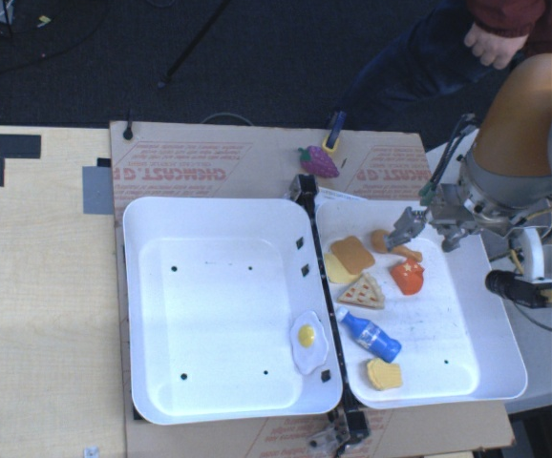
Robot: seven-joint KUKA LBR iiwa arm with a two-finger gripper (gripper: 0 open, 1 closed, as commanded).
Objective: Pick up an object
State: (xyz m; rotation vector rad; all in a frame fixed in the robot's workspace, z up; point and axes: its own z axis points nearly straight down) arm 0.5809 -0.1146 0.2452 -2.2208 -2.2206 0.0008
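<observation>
Gripper (427, 225) just above tomato (407, 277).

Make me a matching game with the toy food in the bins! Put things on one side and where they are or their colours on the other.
Things:
1. fried egg
2. blue bottle
3. purple grapes
4. tomato

Places or colours:
A. on the cardboard behind the bins
B. red, in the right bin
C. in the left bin, at its right wall
D. lying between the waffle wedge and the yellow cheese

Pairs: 1-C, 2-D, 3-A, 4-B
</observation>
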